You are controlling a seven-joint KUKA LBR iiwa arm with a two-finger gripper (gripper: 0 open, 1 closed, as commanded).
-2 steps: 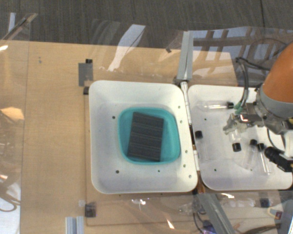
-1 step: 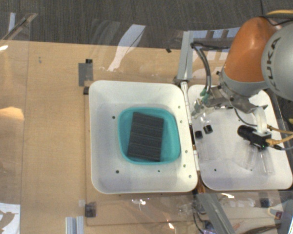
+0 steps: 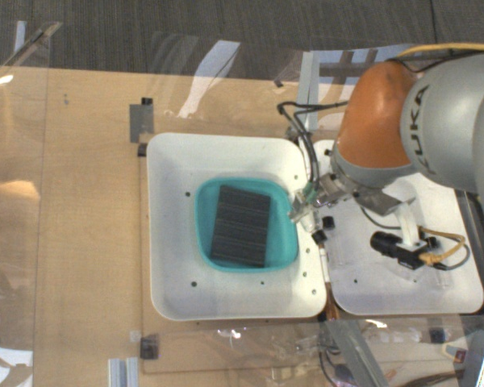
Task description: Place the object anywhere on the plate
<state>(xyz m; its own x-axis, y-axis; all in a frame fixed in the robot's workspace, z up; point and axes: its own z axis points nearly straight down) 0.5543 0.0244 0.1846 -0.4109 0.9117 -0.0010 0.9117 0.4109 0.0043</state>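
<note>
Light: bright, even, from overhead
Glare: pale streaks on bench [image 3: 73, 216] at 12 o'clock
Shadows: soft, faint
Focus: slightly soft

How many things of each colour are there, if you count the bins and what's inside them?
White: 2, the left bin and the right bin
Teal: 1, the plate in the left bin
Dark grey: 1, the ridged block lying on the plate
Total: 4
</note>
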